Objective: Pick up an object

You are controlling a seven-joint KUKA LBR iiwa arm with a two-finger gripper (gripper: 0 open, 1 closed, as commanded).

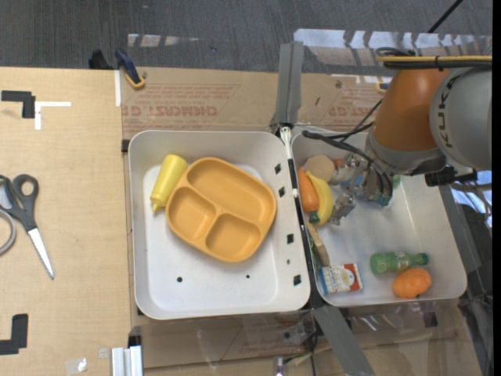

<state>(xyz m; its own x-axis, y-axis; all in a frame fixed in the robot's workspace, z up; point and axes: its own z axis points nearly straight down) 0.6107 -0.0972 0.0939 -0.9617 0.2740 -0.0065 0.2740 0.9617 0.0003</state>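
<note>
Camera view: our gripper (344, 202) hovers by the banana (319, 192) at the right bin's (438, 233) left wall — finger state unclear; we'd centre it first.

arm (438, 108) cut off at right edge, tool (344, 202) fingers unclear

Yellow banana (319, 193) lies in right bin's (438, 288) left side, beside orange carrot (308, 194).
</note>
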